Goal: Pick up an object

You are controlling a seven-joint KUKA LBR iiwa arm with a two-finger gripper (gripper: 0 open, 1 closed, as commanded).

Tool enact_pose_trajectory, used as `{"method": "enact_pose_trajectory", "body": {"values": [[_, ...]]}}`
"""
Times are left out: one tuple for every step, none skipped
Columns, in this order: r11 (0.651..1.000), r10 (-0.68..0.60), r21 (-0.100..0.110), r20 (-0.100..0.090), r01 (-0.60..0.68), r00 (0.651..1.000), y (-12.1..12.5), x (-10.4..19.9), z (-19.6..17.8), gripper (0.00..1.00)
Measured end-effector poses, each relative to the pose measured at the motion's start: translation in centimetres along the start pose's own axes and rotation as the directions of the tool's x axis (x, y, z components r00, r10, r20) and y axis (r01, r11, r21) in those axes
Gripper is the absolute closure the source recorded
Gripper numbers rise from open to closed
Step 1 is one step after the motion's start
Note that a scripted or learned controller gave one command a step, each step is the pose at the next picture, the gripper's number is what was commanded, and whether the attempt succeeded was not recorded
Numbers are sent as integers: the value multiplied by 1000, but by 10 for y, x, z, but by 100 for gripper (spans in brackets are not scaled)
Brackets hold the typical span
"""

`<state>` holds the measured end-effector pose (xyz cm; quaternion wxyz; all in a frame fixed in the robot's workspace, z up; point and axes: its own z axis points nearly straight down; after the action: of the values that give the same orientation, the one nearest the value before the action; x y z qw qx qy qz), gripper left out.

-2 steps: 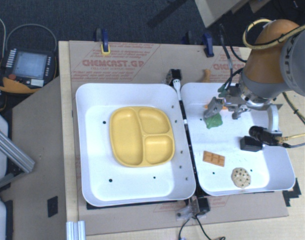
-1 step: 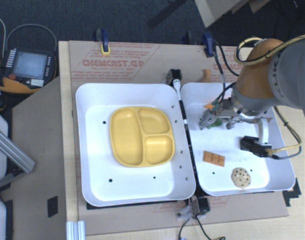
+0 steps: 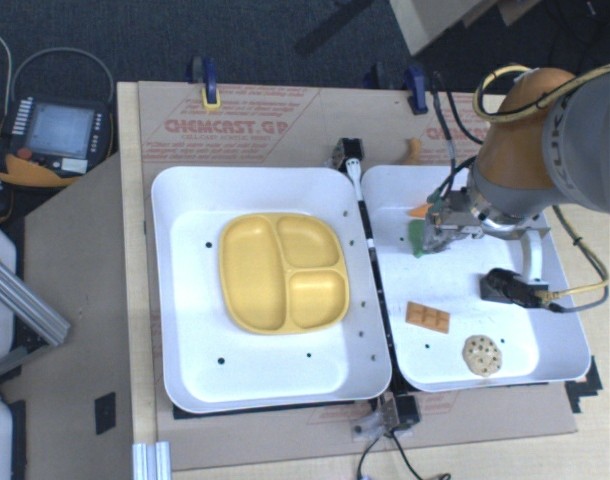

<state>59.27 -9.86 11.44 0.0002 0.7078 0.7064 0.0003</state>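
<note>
Arm: grey KUKA arm [image 3: 585,138] enters from the right, its orange band [image 3: 515,143] above the wrist, bent down over the far part of the right shallow white bin [image 3: 455,280]. Gripper [image 3: 437,226] sits low at the bin's far-left area, pointing down and left. Cannot tell whether it is apart or closed (the wrist hides that part), and nothing is seen clamped in it.

Task things, all in the right bin:
- small green block [image 3: 416,237], just beside the gripper tip on its left, possibly touching; contact not clear
- small orange piece [image 3: 417,210], just far of the green block
- flat brown rectangular cracker [image 3: 427,317], nearer, well apart from the gripper
- round pale speckled cookie [image 3: 482,354], near the bin's near edge, right of the cracker

Left shallow white bin [image 3: 185,318]: yellow plastic plate with three compartments [image 3: 283,270], lying flat in the middle.

Surface: both bins rest side by side on a brown board with red lettering [image 3: 235,120]; two blue clamps [image 3: 210,78] grip its far edge.

Room: dark carpet floor [image 3: 185,18]; a handheld control pendant with a screen [image 3: 55,133] lies far left, ringed by a black cable.
</note>
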Motion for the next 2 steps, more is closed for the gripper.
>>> {"method": "enact_pose_trajectory", "body": {"values": [[1000, -2, -5, 2, 2, 1000, 1, -1, -43, 100], [1000, -4, -7, 1, 4, 1000, 6, 5, -105, 100]]}}
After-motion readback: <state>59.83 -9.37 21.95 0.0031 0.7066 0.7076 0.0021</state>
